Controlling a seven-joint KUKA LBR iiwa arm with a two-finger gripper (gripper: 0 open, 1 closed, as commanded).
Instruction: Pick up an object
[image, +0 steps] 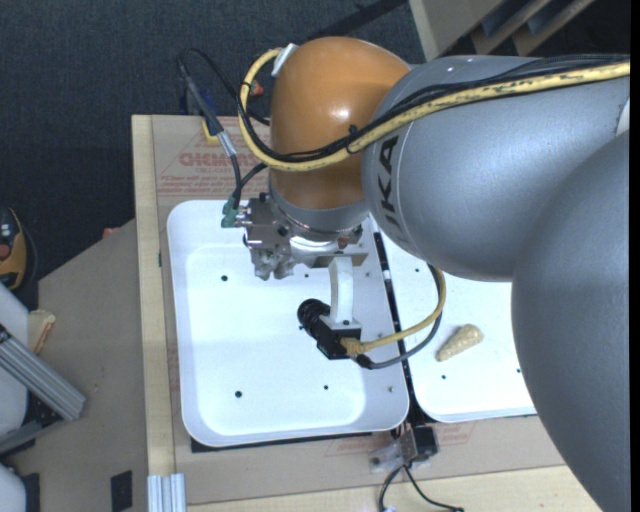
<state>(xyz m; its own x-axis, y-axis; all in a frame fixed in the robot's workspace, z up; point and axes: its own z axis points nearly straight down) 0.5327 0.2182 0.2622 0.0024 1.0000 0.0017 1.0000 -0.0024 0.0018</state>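
White left bin (230, 390) lies under the tool (265, 258), grip state untellable; right bin (470, 395) holds a tan piece (460, 342).

- Two bins sit side by side on the bench (150, 300), their inner walls just beside each other down the middle
- My gripper (268, 268) hangs over the far half of the left bin (250, 400), nearer its far wall than its near one
- My arm (500, 180) reaches in from the right, crossing above the far part of the right bin (470, 395)
- A small object (459, 342) lies in the right bin, near its left wall, well apart from my gripper
- A cable plug (420, 440) sits at the bench's near edge, just before the seam between the bins
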